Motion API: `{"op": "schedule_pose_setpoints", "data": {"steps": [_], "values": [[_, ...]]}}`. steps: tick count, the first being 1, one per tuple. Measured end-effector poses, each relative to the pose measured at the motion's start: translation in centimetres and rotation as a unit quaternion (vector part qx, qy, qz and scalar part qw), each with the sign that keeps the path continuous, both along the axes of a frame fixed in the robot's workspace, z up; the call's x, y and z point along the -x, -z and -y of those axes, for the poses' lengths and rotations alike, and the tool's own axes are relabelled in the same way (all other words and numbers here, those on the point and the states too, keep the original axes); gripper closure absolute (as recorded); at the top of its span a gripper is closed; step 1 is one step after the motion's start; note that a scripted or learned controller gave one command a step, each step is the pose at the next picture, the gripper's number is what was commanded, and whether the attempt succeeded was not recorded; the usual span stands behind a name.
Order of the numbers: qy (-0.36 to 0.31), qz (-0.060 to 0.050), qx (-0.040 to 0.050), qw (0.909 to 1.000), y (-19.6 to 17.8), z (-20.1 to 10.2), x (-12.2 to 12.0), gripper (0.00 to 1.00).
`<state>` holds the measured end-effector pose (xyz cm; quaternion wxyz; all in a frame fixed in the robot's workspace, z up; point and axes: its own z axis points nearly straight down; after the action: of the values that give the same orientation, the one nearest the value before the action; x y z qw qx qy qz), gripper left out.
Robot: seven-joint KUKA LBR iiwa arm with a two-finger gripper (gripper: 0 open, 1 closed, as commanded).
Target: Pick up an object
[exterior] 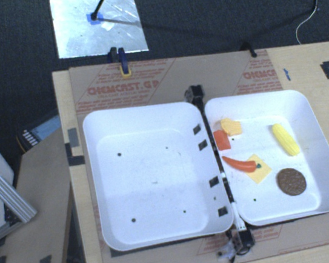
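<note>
While the left shallow white plastic bin (150, 160) shows bare floor, the right shallow white plastic bin (258, 141) holds all the objects. Round brown disc (291, 182) near right; yellow corn cob (286, 139) beyond it. Curved orange-red pepper (238, 162) lies partly over a flat yellow square slice (261, 171). Red block (221, 139) and yellow-orange wedge (232, 126) touch, far left; both blurred. Gripper state: cannot tell.

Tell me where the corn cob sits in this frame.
The corn cob lies in the right bin, toward its upper right, above the brown round patty and across from the orange block.
</note>
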<state>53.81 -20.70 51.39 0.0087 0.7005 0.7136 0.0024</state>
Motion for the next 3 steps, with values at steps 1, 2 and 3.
{"op": "schedule_pose_setpoints", "data": {"steps": [1, 2, 3], "values": [[0.000, 0.000, -0.0001, 1.0000, 0.0, 0.0, 0.0, 0.00], [-0.002, 0.002, 0.0013, 1.0000, -1.2, 0.0, 0.0, 1.00], [-0.003, 0.002, 0.0011, 1.0000, -1.1, 0.0, 0.0, 0.00]]}}
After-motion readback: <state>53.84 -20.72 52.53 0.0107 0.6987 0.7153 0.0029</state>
